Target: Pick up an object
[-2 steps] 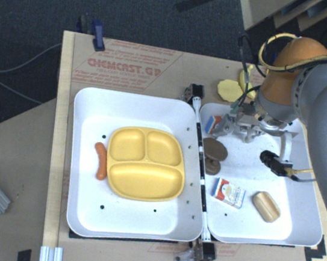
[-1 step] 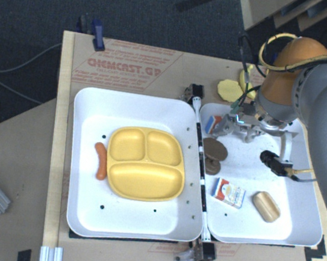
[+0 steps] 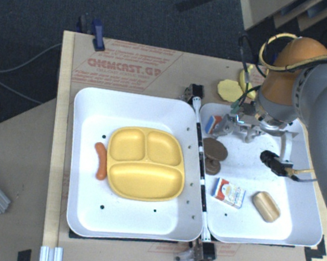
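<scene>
Nearest me, a bread roll [image 3: 266, 207] and small carton [image 3: 228, 193] lie in the right bin [image 3: 295, 228]; the claw [image 3: 247, 133] hangs above its far end, apart or together I cannot tell. I'd centre over one piece, then descend straight.

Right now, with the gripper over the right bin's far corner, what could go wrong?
1. The gripper is close to the right bin's far wall; a descent here may strike it.
2. The red-blue packet lies tucked against the divider, so a grasp may jam or slip.
3. The brown discs look flat and seem to overlap, so they are probably hard to pinch.
</scene>
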Motion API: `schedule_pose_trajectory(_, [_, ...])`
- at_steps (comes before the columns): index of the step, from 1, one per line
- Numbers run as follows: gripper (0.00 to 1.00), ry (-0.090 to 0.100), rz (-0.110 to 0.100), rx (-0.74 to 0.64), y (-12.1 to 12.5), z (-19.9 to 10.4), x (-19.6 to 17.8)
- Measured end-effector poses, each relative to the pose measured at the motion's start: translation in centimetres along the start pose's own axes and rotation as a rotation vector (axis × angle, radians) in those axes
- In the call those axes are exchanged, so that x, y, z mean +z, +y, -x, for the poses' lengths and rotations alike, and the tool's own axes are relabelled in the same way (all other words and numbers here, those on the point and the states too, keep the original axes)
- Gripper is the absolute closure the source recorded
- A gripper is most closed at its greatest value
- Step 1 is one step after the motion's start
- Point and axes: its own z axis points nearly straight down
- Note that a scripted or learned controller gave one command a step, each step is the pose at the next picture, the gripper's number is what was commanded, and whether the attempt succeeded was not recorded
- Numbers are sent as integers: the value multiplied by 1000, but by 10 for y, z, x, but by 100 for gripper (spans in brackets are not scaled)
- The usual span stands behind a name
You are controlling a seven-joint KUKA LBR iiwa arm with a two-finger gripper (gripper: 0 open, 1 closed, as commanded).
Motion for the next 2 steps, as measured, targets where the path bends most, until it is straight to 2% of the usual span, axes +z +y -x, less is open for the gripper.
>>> schedule_pose_trajectory(2, [0,-3,0,1,0,-2,0])
